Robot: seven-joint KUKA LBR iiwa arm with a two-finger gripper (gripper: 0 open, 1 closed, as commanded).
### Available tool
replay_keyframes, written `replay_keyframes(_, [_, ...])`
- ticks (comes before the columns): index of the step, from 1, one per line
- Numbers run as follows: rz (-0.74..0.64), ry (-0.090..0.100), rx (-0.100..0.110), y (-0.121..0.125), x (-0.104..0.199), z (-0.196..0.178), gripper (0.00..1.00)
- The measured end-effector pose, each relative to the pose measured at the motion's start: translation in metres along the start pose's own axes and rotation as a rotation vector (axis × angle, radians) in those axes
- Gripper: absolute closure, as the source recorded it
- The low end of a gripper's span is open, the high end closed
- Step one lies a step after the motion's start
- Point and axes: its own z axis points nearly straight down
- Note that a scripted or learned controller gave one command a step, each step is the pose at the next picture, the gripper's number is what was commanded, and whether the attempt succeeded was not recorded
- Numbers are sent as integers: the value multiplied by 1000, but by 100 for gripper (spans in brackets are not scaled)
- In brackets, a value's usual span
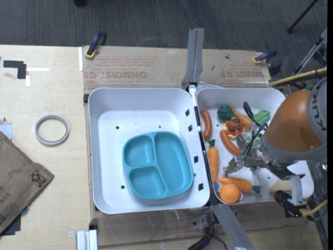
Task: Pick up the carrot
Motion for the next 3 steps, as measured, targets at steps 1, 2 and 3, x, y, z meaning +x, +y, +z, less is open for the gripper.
replay_keyframes(1, [182, -2, 1, 72, -18, -38, 0])
replay_keyframes(2, [429, 0, 4, 0, 5, -42, 0])
replay_keyframes(3, [411, 0, 3, -1, 8, 0, 0])
